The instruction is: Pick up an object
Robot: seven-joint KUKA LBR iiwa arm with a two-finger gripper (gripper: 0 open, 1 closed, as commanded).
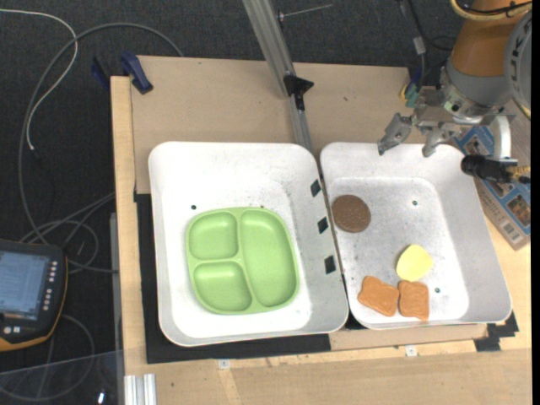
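Near edge, right bin (472,218): we see two orange pieces (395,298) touching, yellow piece (414,262) just behind.
Middle: brown disc (351,213).
Far rim: claw (411,142), fingers apart, gripping nothing, well apart from them.
Writing: none legible.

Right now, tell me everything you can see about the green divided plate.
The green divided plate is pale lime, matte and plastic-looking, a rounded rectangle with a raised rim. Ridges split it into three compartments: two smaller ones on its left side, one long one on its right. Nothing lies in them. It lies flat, slightly rotated, low in the left white bin, resting on the bin floor.
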